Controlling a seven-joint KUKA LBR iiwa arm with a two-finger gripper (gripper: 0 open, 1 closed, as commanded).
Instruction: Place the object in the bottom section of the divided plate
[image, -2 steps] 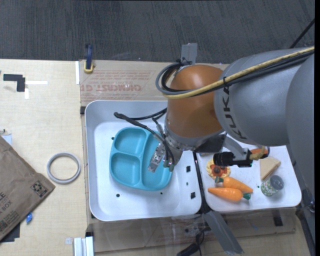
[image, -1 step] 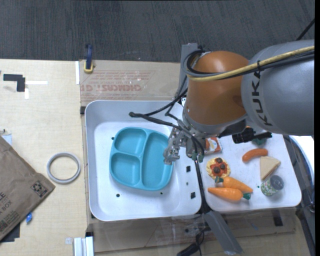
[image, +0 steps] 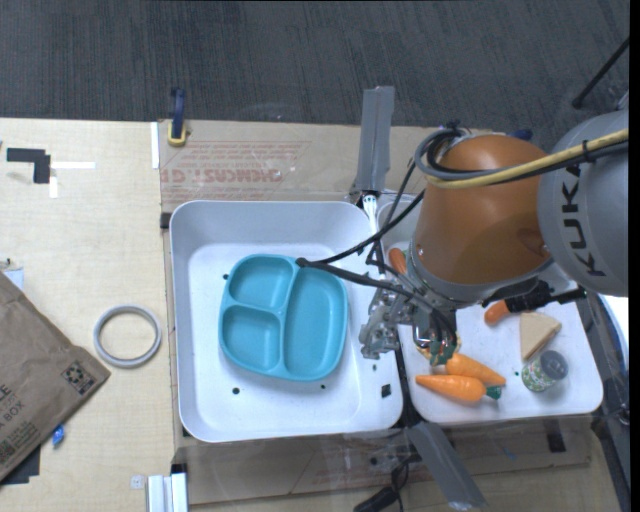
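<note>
Your arm's orange band (image: 480, 215) looms over the right bin (image: 580, 395); whether the gripper (image: 385, 325) is clenched, you cannot tell. Left bin (image: 190, 300) holds the blue plate (image: 283, 317).

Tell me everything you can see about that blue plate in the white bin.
The blue plate is a turquoise, plastic-looking dish with rounded corners, lying flat on the floor of the left bin. Raised ridges split it into three sections: two smaller ones on the view's left, one long one on the right. All three look bare. It sits slightly turned, near the bin's middle, apart from the walls. A thin dark cable passes above its upper edge.
</note>
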